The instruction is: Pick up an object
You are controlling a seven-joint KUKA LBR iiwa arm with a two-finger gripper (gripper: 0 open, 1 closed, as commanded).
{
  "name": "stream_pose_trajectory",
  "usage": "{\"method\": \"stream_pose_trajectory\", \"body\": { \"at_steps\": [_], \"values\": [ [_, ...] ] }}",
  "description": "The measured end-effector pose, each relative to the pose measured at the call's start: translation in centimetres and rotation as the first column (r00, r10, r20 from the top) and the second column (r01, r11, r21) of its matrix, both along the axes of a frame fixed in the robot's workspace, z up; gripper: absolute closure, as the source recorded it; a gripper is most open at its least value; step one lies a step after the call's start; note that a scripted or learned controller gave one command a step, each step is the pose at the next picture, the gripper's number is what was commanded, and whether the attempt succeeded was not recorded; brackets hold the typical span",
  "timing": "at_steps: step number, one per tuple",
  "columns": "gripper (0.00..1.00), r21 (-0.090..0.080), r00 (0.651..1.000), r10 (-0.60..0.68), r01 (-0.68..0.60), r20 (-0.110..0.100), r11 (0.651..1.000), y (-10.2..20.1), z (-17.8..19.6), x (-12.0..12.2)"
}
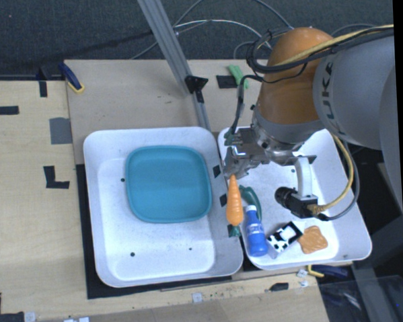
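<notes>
While the tool hangs over the right bin by its left wall, the carrot lies just below it, long axis running away from the tool; grip state can't tell

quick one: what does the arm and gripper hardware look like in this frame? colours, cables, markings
The arm is grey and rounded, with a bulbous orange band above the wrist and part of dark lettering on the grey shell. Black and pale cables loop over the orange section; a yellowish cable runs down the side. The gripper is metallic grey, with a white bracket and black fitting beside it.
</notes>
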State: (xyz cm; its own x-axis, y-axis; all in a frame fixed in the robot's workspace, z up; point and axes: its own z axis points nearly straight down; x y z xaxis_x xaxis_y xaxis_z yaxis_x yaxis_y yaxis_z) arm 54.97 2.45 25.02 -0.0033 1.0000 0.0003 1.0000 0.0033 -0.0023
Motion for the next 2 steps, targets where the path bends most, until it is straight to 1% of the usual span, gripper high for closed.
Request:
{"method": "stream_pose_trajectory", "body": {
  "at_steps": [1,2],
  "values": [
    [1.00,0.000,1.000,0.001,-0.001,0.001,1.000,5.39,-0.86,-0.99],
    [0.00,0.000,1.000,-0.003,0.003,0.001,1.000,5.15,-0.82,-0.95]
  ]
}}
